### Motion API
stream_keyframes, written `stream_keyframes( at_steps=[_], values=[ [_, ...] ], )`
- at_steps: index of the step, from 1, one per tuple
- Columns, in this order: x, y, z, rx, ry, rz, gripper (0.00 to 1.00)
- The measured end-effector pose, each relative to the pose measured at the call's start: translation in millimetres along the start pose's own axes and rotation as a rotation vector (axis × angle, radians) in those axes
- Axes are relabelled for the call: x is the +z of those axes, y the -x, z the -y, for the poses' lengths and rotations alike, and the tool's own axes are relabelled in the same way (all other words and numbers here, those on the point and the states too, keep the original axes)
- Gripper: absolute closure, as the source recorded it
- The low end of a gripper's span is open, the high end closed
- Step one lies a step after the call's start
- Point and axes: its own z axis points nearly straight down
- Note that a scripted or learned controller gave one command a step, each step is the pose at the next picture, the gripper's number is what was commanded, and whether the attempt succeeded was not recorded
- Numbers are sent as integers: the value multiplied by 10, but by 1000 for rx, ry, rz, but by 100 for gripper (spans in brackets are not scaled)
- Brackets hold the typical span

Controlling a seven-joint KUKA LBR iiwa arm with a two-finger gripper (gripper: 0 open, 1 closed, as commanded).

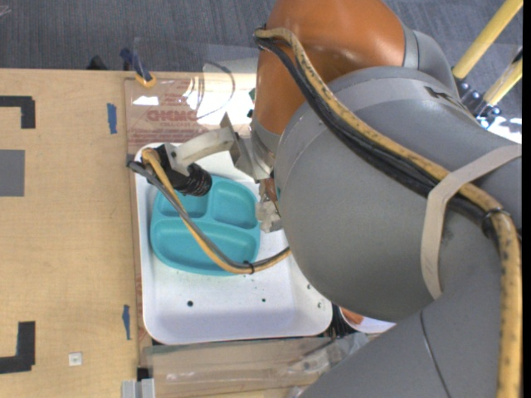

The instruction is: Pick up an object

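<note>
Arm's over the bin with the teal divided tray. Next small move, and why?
Probably a short lift to clear the view. The grey arm covers much of the white bin and the right edge of the teal divided plastic tray, so any grasp can't be confirmed from here.

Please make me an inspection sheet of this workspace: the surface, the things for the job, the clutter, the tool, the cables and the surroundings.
Surface: a white bin with a few dark specks on its floor, standing beside a tan board marked with black corners and blue tape.
Job's things: a teal divided plate lies flat in the bin.
Clutter: nothing seen.
Tool: the tool sits at the plate's right edge, mostly hidden by the grey arm; open or shut cannot be told.
Cables: a yellow cable crosses over the plate; another runs along the arm.
Surroundings: grey carpet and yellow bars at top right.
</note>
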Motion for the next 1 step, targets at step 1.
stream_keyframes(
  at_steps=[1],
  values=[
    [782,21,-11,2,5,12,100]
  ],
)
